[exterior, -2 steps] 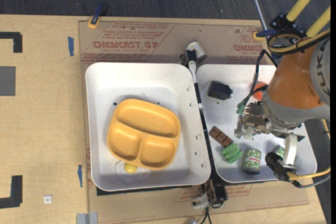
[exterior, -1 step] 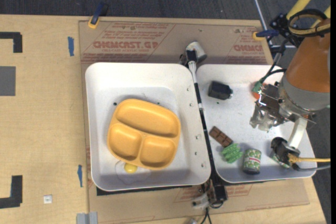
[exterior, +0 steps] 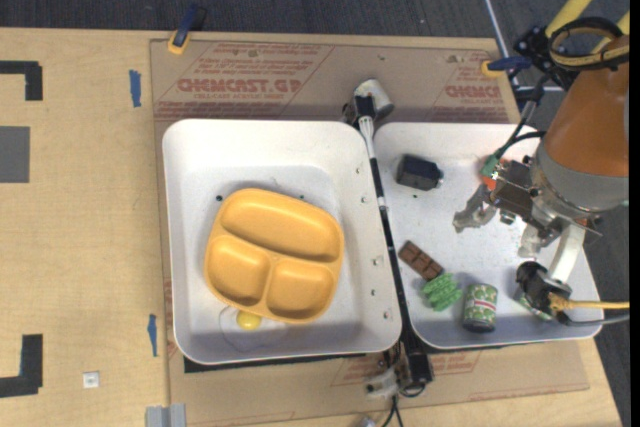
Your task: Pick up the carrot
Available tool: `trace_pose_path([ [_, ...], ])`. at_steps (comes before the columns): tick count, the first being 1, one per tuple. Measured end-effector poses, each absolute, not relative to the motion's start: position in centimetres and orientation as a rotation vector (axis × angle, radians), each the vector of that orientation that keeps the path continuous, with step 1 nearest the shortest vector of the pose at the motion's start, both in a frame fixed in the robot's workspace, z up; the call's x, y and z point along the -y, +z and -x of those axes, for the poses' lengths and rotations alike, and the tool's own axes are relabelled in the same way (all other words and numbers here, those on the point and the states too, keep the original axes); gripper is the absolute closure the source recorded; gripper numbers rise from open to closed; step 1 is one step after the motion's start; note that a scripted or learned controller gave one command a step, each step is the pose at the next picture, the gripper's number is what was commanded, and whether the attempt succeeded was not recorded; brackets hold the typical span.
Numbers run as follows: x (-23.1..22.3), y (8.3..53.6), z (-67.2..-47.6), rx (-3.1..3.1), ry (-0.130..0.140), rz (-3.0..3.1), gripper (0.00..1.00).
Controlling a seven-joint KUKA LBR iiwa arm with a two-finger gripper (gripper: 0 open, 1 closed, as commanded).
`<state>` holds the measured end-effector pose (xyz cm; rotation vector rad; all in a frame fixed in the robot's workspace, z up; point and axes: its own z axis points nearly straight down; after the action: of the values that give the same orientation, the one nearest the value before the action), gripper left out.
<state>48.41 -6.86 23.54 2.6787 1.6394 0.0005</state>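
The left white plastic bin (exterior: 185, 215) is mostly taken up by a yellow-orange divided plate (exterior: 272, 253), with bare floor along its far edge. In the right white plastic bin (exterior: 455, 145), the grey arm with the orange band (exterior: 590, 135) covers the right side. Its gripper (exterior: 500, 218) hangs mid-bin, and whether it grasps anything cannot be told. A small orange-and-green piece, probably the carrot (exterior: 496, 167), lies half hidden against the wrist's far left. A black block (exterior: 418, 172) sits to the far left. A brown chocolate bar (exterior: 421, 262), a green lump (exterior: 441, 292) and a green-labelled can (exterior: 480, 306) crowd the near edge.
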Motion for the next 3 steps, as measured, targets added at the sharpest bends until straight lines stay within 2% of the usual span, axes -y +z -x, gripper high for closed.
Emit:
trace_pose_path([
  [1,13.7,18.4,-47.9,-1.49,-0.003,-2.769,0.0],
  [2,11.0,12.4,-47.8,-0.914,-0.005,-3.011,0.0],
  [3,19.6,15.1,-57.8,-0.779,-0.002,-3.044,0.0],
])
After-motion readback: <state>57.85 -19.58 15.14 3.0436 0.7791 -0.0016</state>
